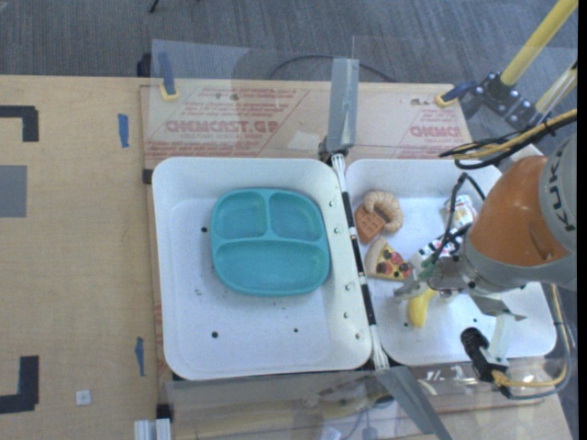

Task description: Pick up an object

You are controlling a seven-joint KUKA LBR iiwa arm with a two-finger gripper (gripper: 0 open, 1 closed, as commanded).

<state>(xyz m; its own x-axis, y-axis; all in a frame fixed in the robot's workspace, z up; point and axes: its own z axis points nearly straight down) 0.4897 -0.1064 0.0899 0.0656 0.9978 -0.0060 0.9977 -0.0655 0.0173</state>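
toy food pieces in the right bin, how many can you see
4: a croissant near the top left of the right bin, a waffle against it, a pizza slice below, and a banana under the gripper. The arm may hide more.

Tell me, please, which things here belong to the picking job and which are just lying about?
For the job:
gripper
banana
pizza slice
croissant
waffle
right bin

Lying about:
teal plate
left bin

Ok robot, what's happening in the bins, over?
Gripper low in right bin, over banana. Nothing visibly held. Pizza slice and croissant close beside. Teal plate in left bin.
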